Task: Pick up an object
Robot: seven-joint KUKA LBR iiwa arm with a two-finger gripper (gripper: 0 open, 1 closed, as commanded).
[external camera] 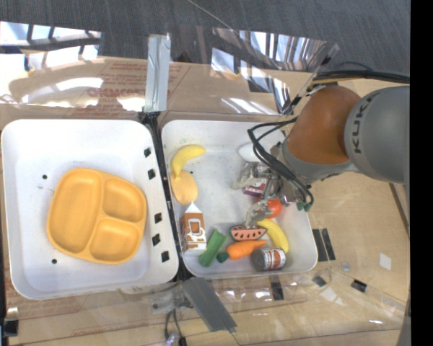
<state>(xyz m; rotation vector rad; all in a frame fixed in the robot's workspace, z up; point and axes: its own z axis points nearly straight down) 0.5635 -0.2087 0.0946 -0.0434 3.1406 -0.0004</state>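
A: What hides the most here?

B: The grey arm with its orange band [319, 132] reaches in from the right and covers the upper right corner of the right shallow white bin [224, 130]. Black cables loop off it and cross the bin floor.

A: And the two-finger gripper?

B: The gripper [263, 193] sits low in that bin amid a tangle of metal, cable and small objects. Whether it is released, clenched or grasping something, I cannot tell.

A: What lies by it?

B: A small dark red and silver object [254, 188], too cluttered to name, and an orange-red piece [274, 207] just beside the gripper. Below them are a yellow toy banana [276, 235], a watermelon slice toy [245, 232], an orange toy carrot [244, 250] and a silver can with a red label [269, 259], lying on its side.

A: The rest of that bin?

B: A second yellow banana [185, 156] and a pale yellow rounded piece [185, 188] near the left wall, a small white and brown carton [193, 229], and a green toy vegetable [213, 247].

A: The left bin?

B: The left white bin [29, 143] holds a yellow three-compartment plastic tray [96, 215].
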